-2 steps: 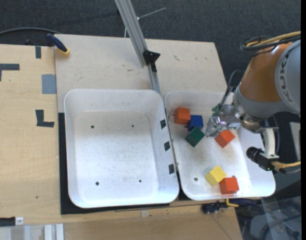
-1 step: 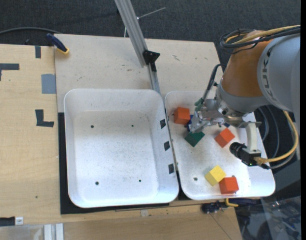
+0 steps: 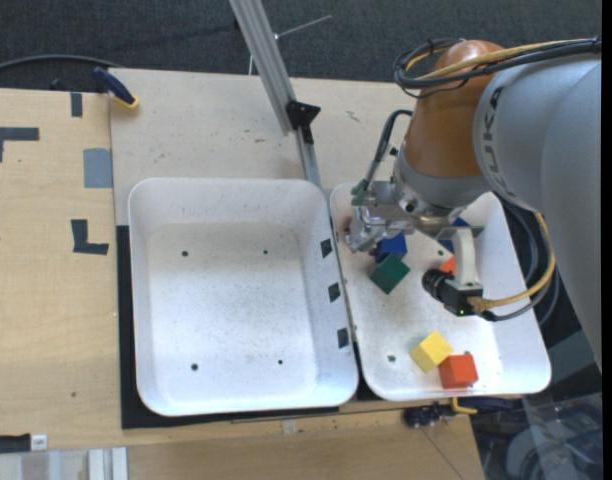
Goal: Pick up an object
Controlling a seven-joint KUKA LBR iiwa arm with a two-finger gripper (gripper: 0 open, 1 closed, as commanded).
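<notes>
1. Gripper (image 3: 374, 230) of the grey KUKA arm (image 3: 546, 138) hangs low over the upper left part of the right bin (image 3: 506, 363); whether it is spread or closed cannot be told from this slanted look, because the wrist hides much of it.
2. At the far left, the wooden bench (image 3: 46, 298) carries dark tape marks, and a blue-and-yellow clamp (image 3: 117, 85) lies near its top edge.
3. Next comes the left bin (image 3: 146, 268), white and shallow, its floor speckled with fine dark marks.
4. A silver metal rail (image 3: 266, 53) slants down from the top to the seam between the two bins.
5. In the right bin, a blue block (image 3: 393, 245) sits just under the gripper, and a dark green block (image 3: 390, 273) lies touching it or just below it.
6. Further down the same bin, a yellow cube (image 3: 432, 350) and an orange-red cube (image 3: 458, 370) sit side by side near the front rim, well apart from the gripper.
</notes>
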